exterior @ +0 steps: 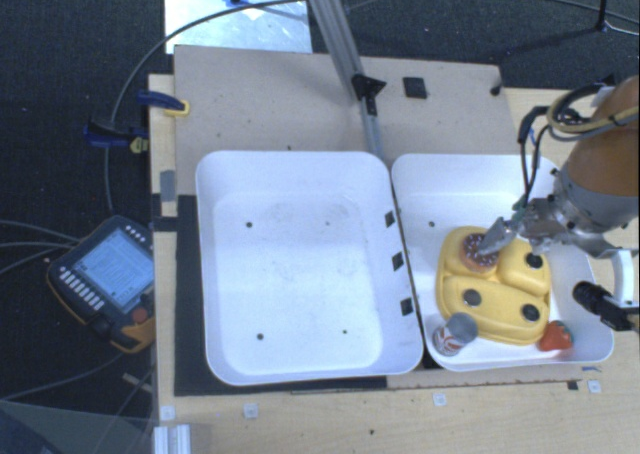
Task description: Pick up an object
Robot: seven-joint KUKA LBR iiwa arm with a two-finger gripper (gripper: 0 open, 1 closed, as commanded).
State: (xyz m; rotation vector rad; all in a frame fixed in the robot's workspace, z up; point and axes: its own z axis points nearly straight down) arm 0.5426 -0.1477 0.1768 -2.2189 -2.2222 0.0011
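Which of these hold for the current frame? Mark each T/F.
1. The yellow toy lies in the right bin. True.
2. The gripper is over the left bin. False: it is down in the right bin, at the yellow toy's upper left part.
3. A small red object sits by the yellow toy's lower right corner. True.
4. The grey-lidded can is in the left bin. False: it is in the right bin's near left corner.
5. The handheld pendant lies right of the bins. False: left.

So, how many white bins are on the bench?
2: the left bin and the right bin, side by side, touching along the middle edge.
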